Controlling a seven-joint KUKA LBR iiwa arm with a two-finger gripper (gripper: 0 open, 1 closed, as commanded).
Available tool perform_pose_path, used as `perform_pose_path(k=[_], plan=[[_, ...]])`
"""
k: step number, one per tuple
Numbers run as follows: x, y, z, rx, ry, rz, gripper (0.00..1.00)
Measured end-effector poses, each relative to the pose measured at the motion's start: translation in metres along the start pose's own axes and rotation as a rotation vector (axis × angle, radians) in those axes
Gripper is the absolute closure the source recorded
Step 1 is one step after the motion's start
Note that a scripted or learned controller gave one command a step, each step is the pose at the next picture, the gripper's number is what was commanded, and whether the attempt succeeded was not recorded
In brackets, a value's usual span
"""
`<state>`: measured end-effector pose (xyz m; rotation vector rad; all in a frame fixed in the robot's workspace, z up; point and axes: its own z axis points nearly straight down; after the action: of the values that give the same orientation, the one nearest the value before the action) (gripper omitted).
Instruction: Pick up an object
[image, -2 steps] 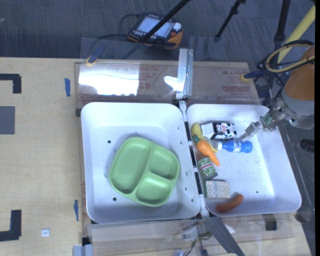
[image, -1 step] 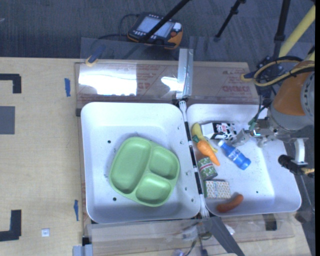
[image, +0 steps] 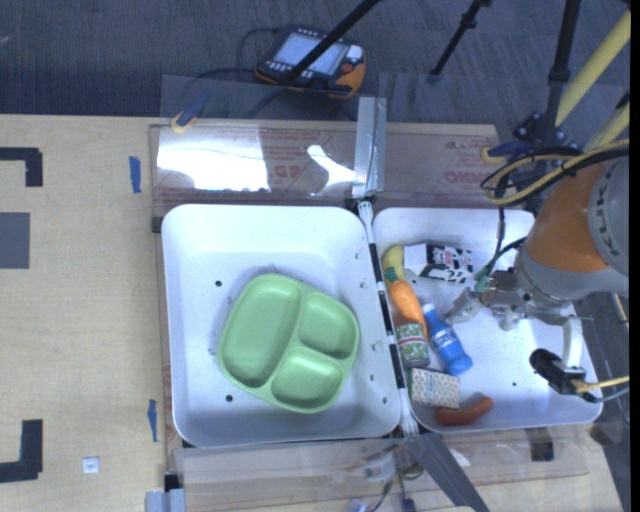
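Note:
My gripper (image: 478, 297) hangs over the middle of the right bin (image: 520, 225), on the grey arm with the orange band (image: 568, 232) that comes in from the right. Its tip is just right of and above a blue bottle (image: 447, 341). Along the bin's left wall lie a yellow banana (image: 393, 259), an orange carrot-shaped toy (image: 405, 300) and a small green can (image: 412, 345). A black-and-white carton (image: 447, 260) sits at the back. A beige patterned packet (image: 435, 387) and a red sausage (image: 466, 410) lie at the front. Nothing shows in the gripper.
The left bin (image: 190, 300) holds a green divided plate (image: 288, 343). A black fitting with cable (image: 557, 370) hangs off the arm over the right bin's front right. A metal divider post (image: 368, 150) stands behind the bins.

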<state>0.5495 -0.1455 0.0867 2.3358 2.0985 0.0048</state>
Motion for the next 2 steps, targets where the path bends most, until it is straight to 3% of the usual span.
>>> perform_pose_path(k=[1,2], plan=[[0.033,-0.04,-0.001,-0.002,0.0,0.203,0.0],[0.042,-0.073,-0.001,-0.006,-0.003,0.274,0.0]])
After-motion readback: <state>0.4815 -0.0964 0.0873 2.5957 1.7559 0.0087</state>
